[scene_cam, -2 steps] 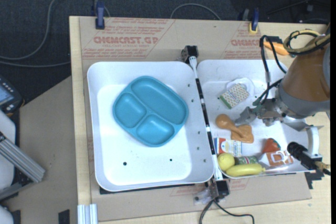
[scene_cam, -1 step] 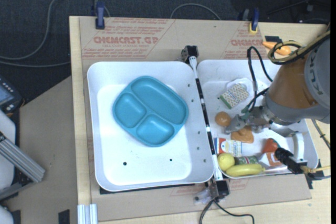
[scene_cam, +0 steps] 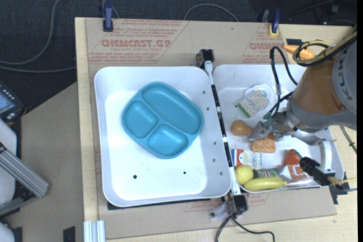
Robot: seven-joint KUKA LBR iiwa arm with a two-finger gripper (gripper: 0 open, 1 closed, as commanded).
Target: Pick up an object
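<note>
The arm reaches into the right bin [scene_cam: 227, 79] from the right, and its gripper [scene_cam: 266, 130] hangs low over the bin's middle. Just left of the gripper lies a brown oval piece [scene_cam: 240, 127], and right under it sits an orange-brown bun-shaped piece [scene_cam: 264, 146]. A checkered green-and-white packet [scene_cam: 253, 102] lies farther back. Along the bin's front edge are a yellow-green round fruit [scene_cam: 244, 174], a yellow banana [scene_cam: 265, 183], a red-and-white packet [scene_cam: 248, 158] and a red piece [scene_cam: 292, 157]. Nothing visibly sits between the fingers.
The left bin [scene_cam: 113, 173] holds a blue divided plate [scene_cam: 162, 119]. Black clips [scene_cam: 205, 56] join the bins at the back and front. Cables run over the bench's right rear corner, near an orange object [scene_cam: 306, 54].
</note>
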